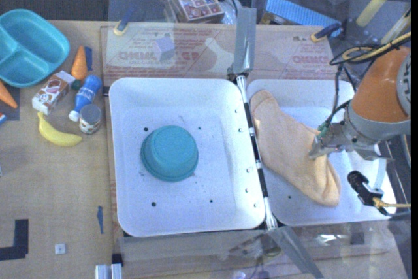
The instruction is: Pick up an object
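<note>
the gripper [318, 146] sits low in the right bin [287, 202], right of frame centre, its tip at the right-hand edge of the tan cloth [290, 147]. whether it is open or closed, or has any cloth pinched, i cannot tell from this angle. the cloth lies to the gripper's left, its long axis running from the bin's upper left down to lower right, so the nearest grab point is the edge directly under the tip. it looks soft, limp and slightly rumpled, a mitten-like shape that would likely sag when lifted. in the left bin [130, 206], well apart, a teal bowl [170, 152] rests upside down, smooth, round and rigid, likely plastic.
</note>
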Controlling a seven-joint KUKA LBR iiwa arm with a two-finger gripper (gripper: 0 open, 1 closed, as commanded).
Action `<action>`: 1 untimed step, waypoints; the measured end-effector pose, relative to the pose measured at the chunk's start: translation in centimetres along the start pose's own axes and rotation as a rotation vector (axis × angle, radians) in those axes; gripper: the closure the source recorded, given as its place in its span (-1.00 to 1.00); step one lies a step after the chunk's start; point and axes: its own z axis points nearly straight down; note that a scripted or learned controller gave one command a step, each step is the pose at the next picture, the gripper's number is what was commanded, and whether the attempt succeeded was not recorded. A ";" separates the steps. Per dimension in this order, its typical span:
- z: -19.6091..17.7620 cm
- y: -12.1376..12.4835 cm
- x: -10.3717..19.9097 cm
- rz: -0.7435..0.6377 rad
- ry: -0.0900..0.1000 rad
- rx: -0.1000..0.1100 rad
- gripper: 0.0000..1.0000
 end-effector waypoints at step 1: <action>-7.9 3.9 0.8 0.090 0.000 0.004 1.00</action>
